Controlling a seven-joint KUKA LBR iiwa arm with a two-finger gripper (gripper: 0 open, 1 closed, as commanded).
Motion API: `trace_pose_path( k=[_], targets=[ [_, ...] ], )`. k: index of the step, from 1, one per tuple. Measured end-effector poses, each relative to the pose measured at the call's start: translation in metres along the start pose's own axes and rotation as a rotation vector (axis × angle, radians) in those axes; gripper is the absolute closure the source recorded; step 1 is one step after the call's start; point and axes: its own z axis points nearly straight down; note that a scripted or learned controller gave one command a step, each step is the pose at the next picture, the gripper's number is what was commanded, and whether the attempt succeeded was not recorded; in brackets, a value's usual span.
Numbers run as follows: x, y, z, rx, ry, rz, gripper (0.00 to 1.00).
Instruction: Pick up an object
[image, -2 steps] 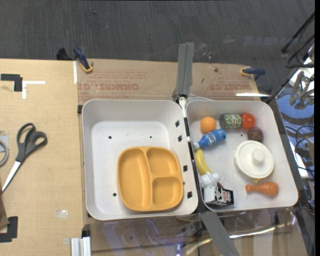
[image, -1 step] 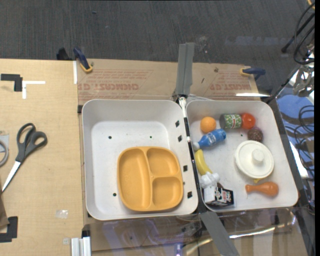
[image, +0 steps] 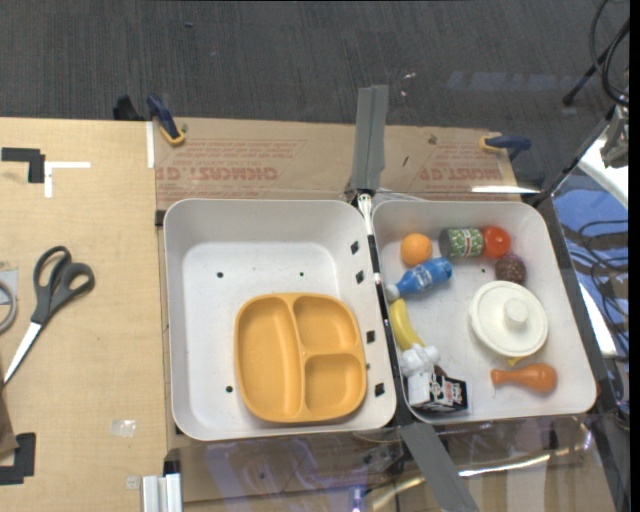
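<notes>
— What's in the left bin (image: 190, 300)?

— A yellow divided plate (image: 300, 357), lying flat toward the near side.

— And the right bin (image: 560, 300)?

— An orange ball (image: 416, 248), a blue bottle (image: 424, 278), a green can (image: 463, 242) touching a red ball (image: 496, 241), a dark ball (image: 510, 269), a white lidded pot (image: 509, 318), a banana (image: 401, 324) and an orange pin (image: 524, 378).

— On the bench (image: 90, 380)?

— Scissors (image: 48, 295), well left of the bins.
</notes>
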Motion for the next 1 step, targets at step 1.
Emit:
trace_pose_path(
  k=[1],
  targets=[
    [0.0002,0.0,-0.0175,-0.002,-0.001,-0.308,1.0]
  ],
)
